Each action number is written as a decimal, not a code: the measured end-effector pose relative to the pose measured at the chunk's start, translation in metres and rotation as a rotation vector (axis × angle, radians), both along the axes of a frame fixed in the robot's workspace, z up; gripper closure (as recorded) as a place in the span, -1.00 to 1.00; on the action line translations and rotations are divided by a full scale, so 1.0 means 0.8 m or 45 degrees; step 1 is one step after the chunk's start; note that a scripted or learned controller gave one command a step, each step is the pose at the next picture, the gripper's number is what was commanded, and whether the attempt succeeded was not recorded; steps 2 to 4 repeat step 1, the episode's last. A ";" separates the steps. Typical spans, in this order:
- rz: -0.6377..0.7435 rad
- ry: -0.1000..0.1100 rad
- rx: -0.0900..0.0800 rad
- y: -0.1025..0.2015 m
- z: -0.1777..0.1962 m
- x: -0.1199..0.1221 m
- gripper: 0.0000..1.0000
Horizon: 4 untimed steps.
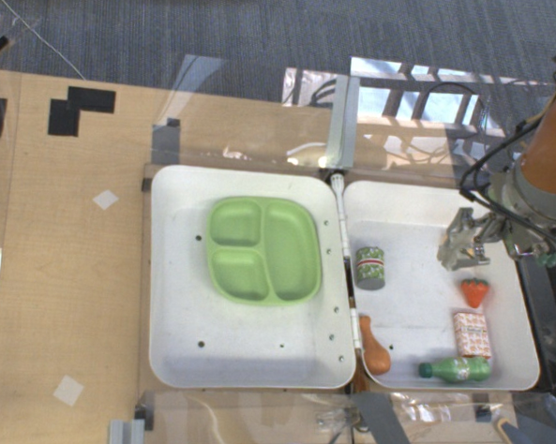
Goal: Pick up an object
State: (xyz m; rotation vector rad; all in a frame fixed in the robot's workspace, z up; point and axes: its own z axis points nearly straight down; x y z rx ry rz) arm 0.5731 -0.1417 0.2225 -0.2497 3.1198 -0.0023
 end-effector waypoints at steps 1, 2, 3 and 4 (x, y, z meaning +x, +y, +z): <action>-0.361 0.004 0.001 -0.047 0.023 -0.085 1.00; -0.361 0.004 0.001 -0.047 0.023 -0.085 1.00; -0.361 0.004 0.001 -0.047 0.023 -0.085 1.00; -0.361 0.004 0.001 -0.047 0.023 -0.085 1.00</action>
